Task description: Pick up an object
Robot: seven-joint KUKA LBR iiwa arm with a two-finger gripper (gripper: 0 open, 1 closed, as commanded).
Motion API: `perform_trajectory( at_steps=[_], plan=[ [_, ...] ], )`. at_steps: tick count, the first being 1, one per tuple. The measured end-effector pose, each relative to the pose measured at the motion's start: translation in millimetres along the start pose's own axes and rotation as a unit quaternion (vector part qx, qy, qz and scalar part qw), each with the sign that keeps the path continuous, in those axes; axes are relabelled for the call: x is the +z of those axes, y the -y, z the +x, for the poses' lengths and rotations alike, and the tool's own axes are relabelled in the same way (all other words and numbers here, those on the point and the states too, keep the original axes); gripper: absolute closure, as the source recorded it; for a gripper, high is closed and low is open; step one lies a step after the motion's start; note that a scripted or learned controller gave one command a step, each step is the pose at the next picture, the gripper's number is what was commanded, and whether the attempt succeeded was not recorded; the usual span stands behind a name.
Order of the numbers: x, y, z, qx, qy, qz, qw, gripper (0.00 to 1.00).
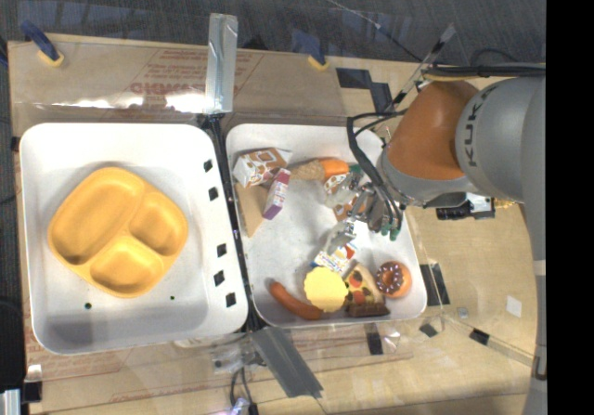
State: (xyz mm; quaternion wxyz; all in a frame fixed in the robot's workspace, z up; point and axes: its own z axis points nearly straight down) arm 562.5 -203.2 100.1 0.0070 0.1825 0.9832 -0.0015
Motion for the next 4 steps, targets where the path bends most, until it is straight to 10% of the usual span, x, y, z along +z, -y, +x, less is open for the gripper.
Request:
perform_trajectory(
  at_steps=[1,3,4],
  plan=[
    [0.4,-7.9,-5.8,0.074,0.000,0.000,0.9973,0.00],
    [5.8,-45.1,97.4,0.126,-0.005,0.000,0.9921,0.00],
    [7.6,-90.5,49.4,0.247,-0.007,0.002,0.9691,0.00]
  ],
)
